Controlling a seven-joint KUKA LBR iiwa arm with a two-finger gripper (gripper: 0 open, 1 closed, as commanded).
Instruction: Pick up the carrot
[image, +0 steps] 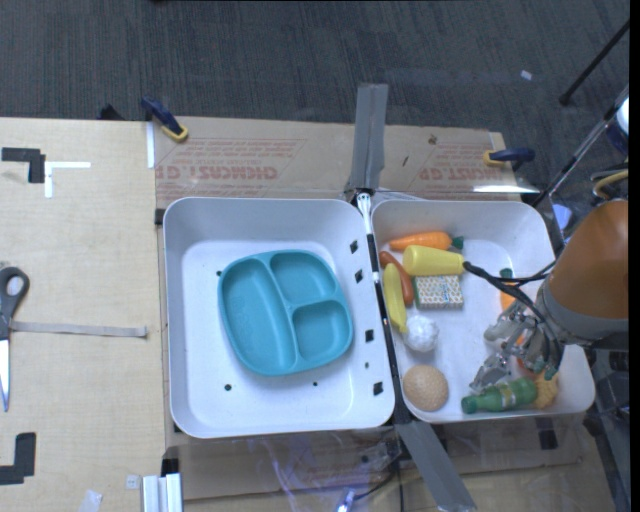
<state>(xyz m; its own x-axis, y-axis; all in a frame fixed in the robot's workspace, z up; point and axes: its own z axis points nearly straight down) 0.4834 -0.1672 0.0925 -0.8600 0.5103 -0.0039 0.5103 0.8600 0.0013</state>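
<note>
Here the tool (508, 352) hangs low in the right bin (530, 232), just above a green bottle (500, 397) lying at about five o'clock; whether it is open or closed I cannot tell. Beside the bottle, at seven o'clock, sits a tan ball (426, 386), with a small white ball (421, 332) just beyond it. The carrot (422, 241) lies at the bin's far edge, around eleven o'clock, well apart from the tool, touching a yellow corn cob (432, 261). The left bin (185, 330) holds a teal divided plate (286, 311).
</note>
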